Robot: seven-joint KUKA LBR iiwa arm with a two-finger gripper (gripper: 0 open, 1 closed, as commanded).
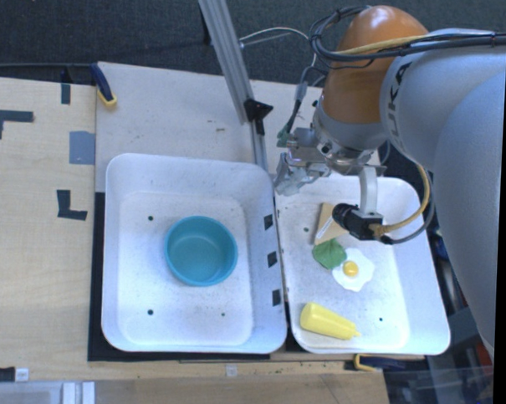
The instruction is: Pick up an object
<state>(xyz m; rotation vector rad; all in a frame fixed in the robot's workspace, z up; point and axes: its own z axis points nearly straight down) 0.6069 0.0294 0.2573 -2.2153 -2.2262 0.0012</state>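
Camera view: gripper (289, 180) at upper centre, over right bin's (415, 330) top-left corner; finger state impossible to tell. Below it, tan wedge (325, 218), green piece (329, 254), fried egg toy (353, 272), yellow piece (327, 322). Teal bowl (201, 251) in left bin (122, 317).

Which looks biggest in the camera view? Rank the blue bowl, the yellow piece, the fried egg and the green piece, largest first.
1. blue bowl, clearly largest
2. yellow piece
3. fried egg, close to the yellow piece, so that order is unsure
4. green piece, smallest, partly tucked against the egg
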